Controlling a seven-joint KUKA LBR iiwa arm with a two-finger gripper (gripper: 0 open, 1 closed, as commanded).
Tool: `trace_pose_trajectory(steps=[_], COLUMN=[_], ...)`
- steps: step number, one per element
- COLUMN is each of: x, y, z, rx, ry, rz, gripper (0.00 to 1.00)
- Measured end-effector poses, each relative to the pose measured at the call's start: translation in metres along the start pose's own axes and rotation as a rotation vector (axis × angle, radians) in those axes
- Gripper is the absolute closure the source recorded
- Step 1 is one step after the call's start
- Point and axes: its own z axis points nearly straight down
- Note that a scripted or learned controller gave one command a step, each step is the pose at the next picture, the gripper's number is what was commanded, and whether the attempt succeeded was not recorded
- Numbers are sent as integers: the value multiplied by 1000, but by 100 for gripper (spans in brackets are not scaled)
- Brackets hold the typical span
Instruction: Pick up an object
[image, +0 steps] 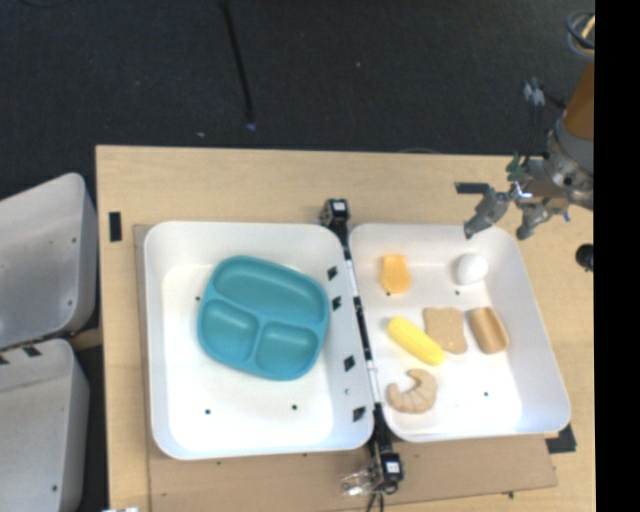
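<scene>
hovering at the far right rim of the right bin (545, 400): gripper (505, 212), fingers spread, nothing between them. sits just beyond the bin's far wall, outside its floor.

landmark = white egg-like ball (470, 267). nearest item to the gripper, just toward the camera from it and slightly left. round, so no long axis to line up on; any finger angle works. probably the easiest target: short drop and a small shift in over the rim.

others, all placed off the ball:
- orange block (395, 273): left of the ball, same row, well apart from it.
- tan bread slice (444, 328): below the ball, slightly left.
- brown bun (488, 330): below the ball, slightly right, just beside the bread slice, long axis running near-to-far.
- yellow banana (414, 340): below-left of the ball, long axis diagonal, right end touching or nearly touching the bread slice; cannot tell which.
- curled croissant (413, 391): farthest below the ball, near the bin's front left.

count: six items in the right bin, one of each. two bins. left bin (165, 400) holds one teal divided plate (264, 317), three compartments, far left of the ball.

one arm only, so no choice of side.
</scene>
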Motion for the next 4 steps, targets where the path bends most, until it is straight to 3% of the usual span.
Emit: trace_pose_trajectory(steps=[1,3,4], x=[1,-2,-1], y=[2,10,12], z=[-8,115,157], rx=[-13,-7,-8], ry=[-2,-3,-2], rz=[-3,-1,-2], gripper=[0,0,0])
